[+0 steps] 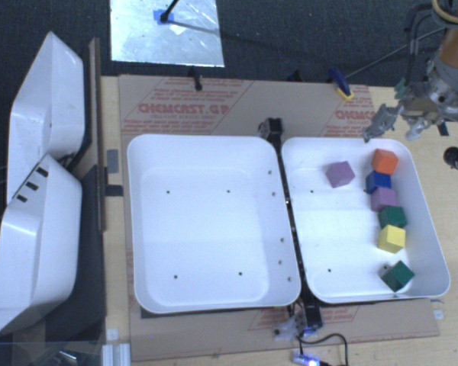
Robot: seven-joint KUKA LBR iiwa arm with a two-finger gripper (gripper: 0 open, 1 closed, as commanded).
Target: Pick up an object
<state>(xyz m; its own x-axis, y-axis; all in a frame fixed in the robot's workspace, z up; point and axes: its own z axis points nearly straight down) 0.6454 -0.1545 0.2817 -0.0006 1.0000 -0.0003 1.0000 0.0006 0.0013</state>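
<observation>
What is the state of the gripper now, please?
Gripper: jaws open, holding nothing, above the far edge of the right bin.

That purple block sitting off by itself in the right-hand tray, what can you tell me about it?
The purple block is a small cube of pale, matte purple, plain on every face that shows, and it looks like painted wood or foam. It lies flat on the floor of the right bin, turned a little askew to the walls, in the upper part near the middle. Nothing touches it: the row of other blocks runs along the right wall, apart from it, and the tool hangs above the bin's far right corner.
</observation>
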